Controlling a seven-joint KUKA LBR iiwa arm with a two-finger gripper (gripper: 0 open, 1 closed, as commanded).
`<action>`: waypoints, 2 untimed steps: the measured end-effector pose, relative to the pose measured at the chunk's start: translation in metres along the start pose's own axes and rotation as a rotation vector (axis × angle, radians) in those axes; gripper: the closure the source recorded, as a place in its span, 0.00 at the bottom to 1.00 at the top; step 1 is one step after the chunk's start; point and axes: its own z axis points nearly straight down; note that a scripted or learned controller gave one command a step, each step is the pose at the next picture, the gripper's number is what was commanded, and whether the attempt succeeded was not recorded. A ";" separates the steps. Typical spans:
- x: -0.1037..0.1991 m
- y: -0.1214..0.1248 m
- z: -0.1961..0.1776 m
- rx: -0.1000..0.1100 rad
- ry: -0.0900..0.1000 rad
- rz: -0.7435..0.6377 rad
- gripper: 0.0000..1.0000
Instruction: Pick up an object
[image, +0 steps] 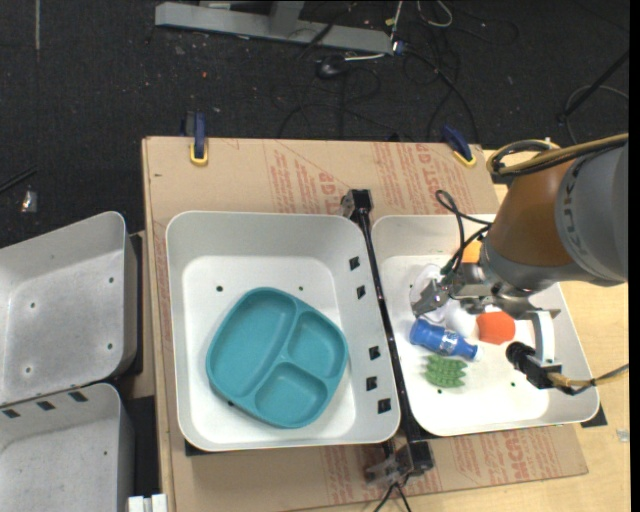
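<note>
Right of centre, the gripper (432, 296) hangs low over a blue bottle (443, 339); its grip cannot be told; nothing looks lifted, the pick remains.

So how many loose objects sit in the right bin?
3: a blue bottle mid-bin, an orange piece to its right, a green spiky toy below. The arm may hide more.

You see a blue tray (277, 356) lying in the left bin (190, 240). The board (280, 170) under the bins has two clamps (199, 137) at its far edge. Cables (400, 50) lie on the dark floor.
</note>
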 end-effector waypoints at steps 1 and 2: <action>0.000 0.001 -0.010 -0.002 0.000 0.001 1.00; 0.009 0.009 -0.063 0.024 0.009 -0.006 1.00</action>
